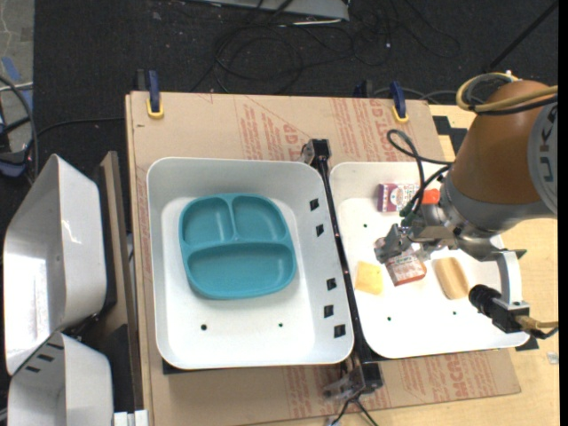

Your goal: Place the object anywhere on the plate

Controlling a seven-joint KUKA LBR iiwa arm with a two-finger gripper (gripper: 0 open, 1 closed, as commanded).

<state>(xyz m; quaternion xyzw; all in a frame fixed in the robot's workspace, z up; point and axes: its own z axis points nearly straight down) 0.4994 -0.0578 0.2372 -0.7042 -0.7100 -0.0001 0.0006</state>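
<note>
A teal divided plate (237,245) lies in the left white bin (169,327). The right bin (426,335) holds a small red and white packet (408,271), a yellow wedge (369,279), a tan bread-like block (451,279) and a purple box (388,197). My gripper (396,244) hangs low over the right bin, right at the upper left edge of the red and white packet. Whether it touches the packet is unclear. The arm's wrist hides the bin's right part.
A black divider rail (333,238) runs between the two bins. A white and black bracket of the arm (501,302) reaches over the right bin's lower right corner. Cardboard covers the bench (266,118) around the bins.
</note>
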